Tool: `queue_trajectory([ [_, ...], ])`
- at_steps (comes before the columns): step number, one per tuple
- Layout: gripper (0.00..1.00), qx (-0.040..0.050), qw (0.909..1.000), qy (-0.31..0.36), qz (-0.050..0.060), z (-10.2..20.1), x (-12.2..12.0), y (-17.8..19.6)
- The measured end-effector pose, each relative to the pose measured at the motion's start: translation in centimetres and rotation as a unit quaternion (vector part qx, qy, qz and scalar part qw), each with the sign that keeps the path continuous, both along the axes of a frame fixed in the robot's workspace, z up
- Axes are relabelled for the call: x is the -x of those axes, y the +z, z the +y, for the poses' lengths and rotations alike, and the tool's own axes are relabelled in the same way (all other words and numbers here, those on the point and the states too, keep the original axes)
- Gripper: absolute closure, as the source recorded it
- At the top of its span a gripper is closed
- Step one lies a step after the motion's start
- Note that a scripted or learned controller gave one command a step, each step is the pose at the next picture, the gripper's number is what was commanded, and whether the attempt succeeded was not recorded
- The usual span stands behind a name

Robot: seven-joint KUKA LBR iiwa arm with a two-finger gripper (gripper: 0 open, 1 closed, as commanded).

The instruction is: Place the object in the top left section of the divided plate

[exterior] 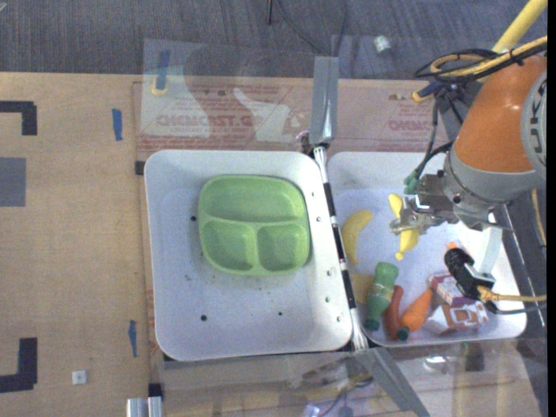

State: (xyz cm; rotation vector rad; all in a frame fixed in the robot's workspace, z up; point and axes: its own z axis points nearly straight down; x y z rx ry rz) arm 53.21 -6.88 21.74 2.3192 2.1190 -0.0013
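A green divided plate (207,224) lies in the left bin (174,302), with one wide section at the back and two small ones at the front. My gripper (407,226) hangs over the back of the right bin (365,176). A small yellow object (405,241) sticks out above and below its fingers, which look shut on it. The plate holds nothing.
In the right bin a yellow banana (354,230) lies near the left wall. A green bottle (379,289), a red chili (393,311), a carrot (417,309) and a small printed carton (456,309) crowd the front. A metal divider (334,233) separates the bins.
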Motion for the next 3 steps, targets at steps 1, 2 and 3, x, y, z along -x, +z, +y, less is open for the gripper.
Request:
queue_trajectory([
  [1, 1.00, 0.0001, 0.9996, -0.030, 0.000, 7.4, -5.5, -3.3],
  [2, 1.00, 0.0002, 0.9999, 0.016, 0.000, 15.1, -9.8, -3.2],
  [3, 0.00, 0.0002, 0.9999, 0.017, 0.000, 15.1, -9.8, -3.1],
])
